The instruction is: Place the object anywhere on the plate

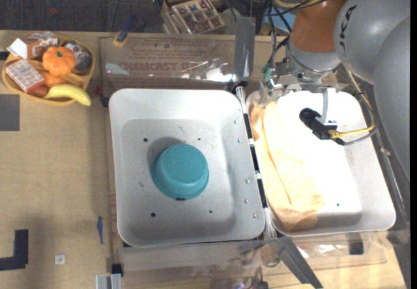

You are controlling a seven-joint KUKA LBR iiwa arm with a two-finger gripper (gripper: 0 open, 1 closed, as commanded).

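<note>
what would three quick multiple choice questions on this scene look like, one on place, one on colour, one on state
1. Where does the round dish lie?
A. in the left bin
B. in the right bin
C. on the bench outside the bins

2. What colour is the round dish?
A. red
B. teal
C. yellow

3. Where is the arm reaching?
A. over the left bin
B. over the basket of toy food
C. over the far end of the right bin

Answers: 1 A, the dish sits near the middle of the left bin. 2 B, its surface is blue-green. 3 C, the grey arm with its orange band hangs above the top of the right bin, away from the basket at the bench's far left corner.
</note>
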